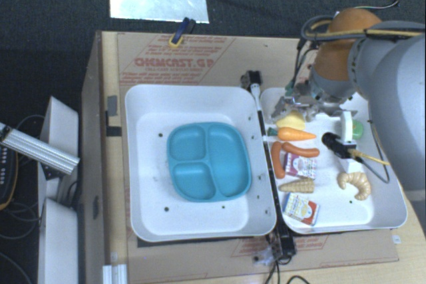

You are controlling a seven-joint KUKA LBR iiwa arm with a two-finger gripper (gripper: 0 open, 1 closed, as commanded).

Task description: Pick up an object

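Packet (301, 208): nearest of all, at the near edge of the right bin (393, 213); white with red print too small to read.
Cone (297, 186): on its side just beyond the packet.
Croissant (355, 184): right of the cone, apart from it.
Pack (297, 167): small, red and white, beyond the cone; its markings are hard to make out.
Left sausage (276, 159): lies near-to-far along the bin's left wall, beside the pack.
Far sausage (301, 150): lies crosswise at the pack's far edge.
Carrot (296, 135): just beyond the far sausage, tip to the right.
Yellow piece (290, 122): against the carrot's far side; its far part is hidden by the gripper and its kind is unclear.
Green piece (359, 130): farther right, mostly hidden behind robot parts.
Gripper (293, 106): low over the right bin's far left corner, just above the yellow piece; nothing seen held.
Jaws: whether spread or pressed together cannot be told.
Arm (389, 83): covers the bin's far right corner; cut off at the right.
Left bin (133, 143): holds a blue plate (208, 161) with three compartments.
Board (173, 60): brown, under both bins, its red print partly covered.
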